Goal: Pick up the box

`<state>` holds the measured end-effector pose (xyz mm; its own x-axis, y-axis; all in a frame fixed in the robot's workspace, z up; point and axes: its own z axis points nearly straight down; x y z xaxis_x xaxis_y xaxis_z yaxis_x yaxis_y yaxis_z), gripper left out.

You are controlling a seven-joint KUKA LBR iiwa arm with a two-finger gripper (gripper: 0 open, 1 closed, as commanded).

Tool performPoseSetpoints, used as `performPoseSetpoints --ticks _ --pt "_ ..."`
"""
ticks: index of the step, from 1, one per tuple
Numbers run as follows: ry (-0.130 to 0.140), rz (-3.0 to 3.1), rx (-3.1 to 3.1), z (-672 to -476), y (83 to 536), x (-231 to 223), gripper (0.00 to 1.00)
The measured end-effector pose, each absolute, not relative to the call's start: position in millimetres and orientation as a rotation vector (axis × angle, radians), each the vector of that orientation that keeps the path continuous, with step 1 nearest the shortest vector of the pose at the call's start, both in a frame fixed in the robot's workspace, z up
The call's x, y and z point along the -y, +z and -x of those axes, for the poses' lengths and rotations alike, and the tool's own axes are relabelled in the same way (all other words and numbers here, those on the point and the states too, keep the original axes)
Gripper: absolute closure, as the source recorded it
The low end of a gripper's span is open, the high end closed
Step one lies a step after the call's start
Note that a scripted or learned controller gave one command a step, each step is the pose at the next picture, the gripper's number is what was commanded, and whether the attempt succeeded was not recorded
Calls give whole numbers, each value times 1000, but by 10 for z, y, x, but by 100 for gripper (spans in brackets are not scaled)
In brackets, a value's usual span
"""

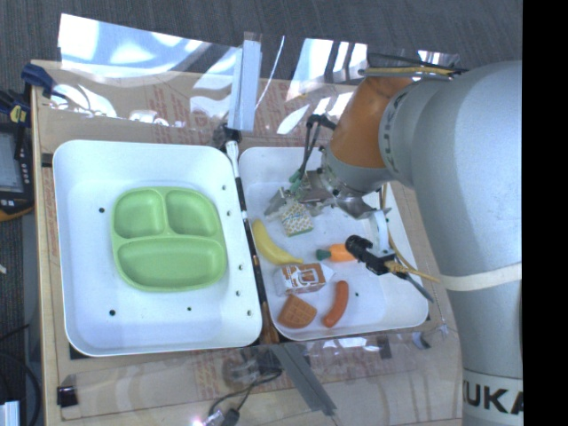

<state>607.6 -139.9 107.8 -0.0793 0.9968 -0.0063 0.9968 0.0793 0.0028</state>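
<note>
The box (303, 278) is a small brown and white carton lying in the right bin (404, 304), just below the banana. My gripper (295, 201) hangs over the upper middle of that bin, up and slightly left of the box and apart from it. Right under the gripper sits a small green-and-white patterned piece (298, 221), touching or nearly touching it. Nothing is visibly lifted.
Also in the right bin are a yellow banana (271, 245), an orange carrot (339, 254), a waffle (297, 311) and a sausage (335, 303), all close around the box. A green divided plate (169, 238) lies in the left bin (80, 309).
</note>
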Motion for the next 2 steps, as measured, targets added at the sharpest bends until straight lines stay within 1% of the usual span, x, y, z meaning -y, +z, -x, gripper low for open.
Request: performPoseSetpoints --ticks 1,2 --pt "-5 -2124 -2306 -6079 1175 1397 100" --pt "-6 -2123 -2306 -6079 1174 1397 0"
